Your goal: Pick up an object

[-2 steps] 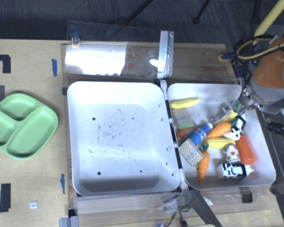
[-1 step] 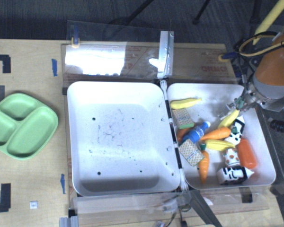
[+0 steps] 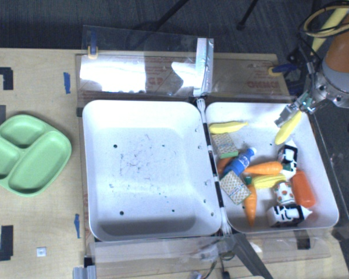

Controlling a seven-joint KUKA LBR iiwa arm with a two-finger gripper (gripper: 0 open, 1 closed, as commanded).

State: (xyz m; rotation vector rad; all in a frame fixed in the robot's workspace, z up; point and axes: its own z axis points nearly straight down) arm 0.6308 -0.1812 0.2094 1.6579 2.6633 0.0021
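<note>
I see my gripper (image 3: 298,107) over the right white bin (image 3: 328,173), its jaws closed on a yellow banana-shaped toy (image 3: 287,127) hanging tilted above the bin's far right corner. A second yellow banana (image 3: 227,127) lies by the divider.

You have one fixed camera, set high above the tabletop (image 3: 35,74) and tilted down. It stands far enough back to frame both white bins, left bin (image 3: 99,121) mid-frame, right bin (image 3: 328,214) lower right, dark floor along the top.
</note>
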